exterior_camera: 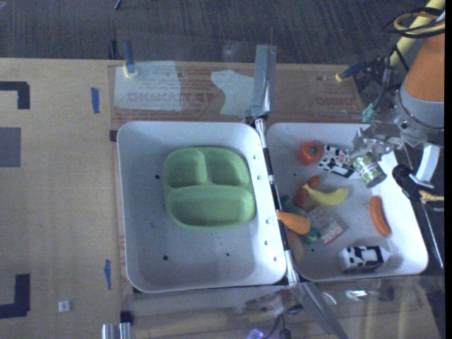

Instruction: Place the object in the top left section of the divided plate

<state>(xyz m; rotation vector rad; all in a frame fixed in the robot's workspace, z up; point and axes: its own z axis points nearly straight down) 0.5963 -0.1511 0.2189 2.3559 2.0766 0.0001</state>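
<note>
One divided plate (209,187), two cow toys (335,161)

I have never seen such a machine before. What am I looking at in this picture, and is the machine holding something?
This is one photo from a camera fixed above a workbench, looking down at a slant. The grey machine with the orange band at the right is a robot arm; its hand is the part that grasps. On the bench sit two shallow white bins side by side. The left bin holds a green divided plate with three sections. The right bin holds small toys: a banana, a carrot, a tomato, a sausage and two black-and-white cows. A small green can sits right at the hand, above the right bin; it seems to be held, but the picture is too blurred to be sure.
</note>
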